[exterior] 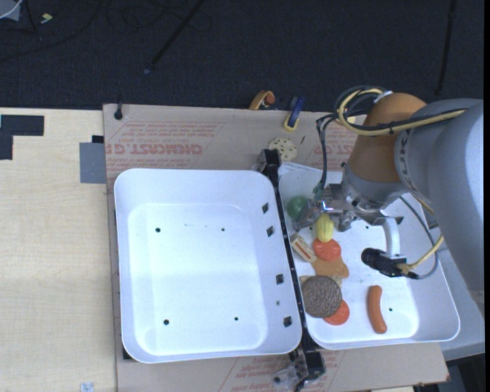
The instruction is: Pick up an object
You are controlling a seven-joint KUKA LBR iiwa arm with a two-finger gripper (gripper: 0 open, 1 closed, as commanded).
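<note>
- Camera view gives me the arm first: it reaches in from the right and bends down over the right bin, which I take as the program choosing its target from the pile there.
- Next in size, the left bin lies bare beside it, their inner walls touching along a black clip strip; I read it as the drop side.
- Both bins rest on a cardboard sheet, probably to keep them from sliding on the bench.
- The gripper hangs low over the bin's upper left part; I cannot tell how far it is parted, and I see nothing in it.
- Just below it sits a yellow toy, the likeliest pick, touching an orange piece.
- Nearer the front lie a brown round cookie and, apart to the right, an orange sausage.
- A green piece sits by the wall.
</note>
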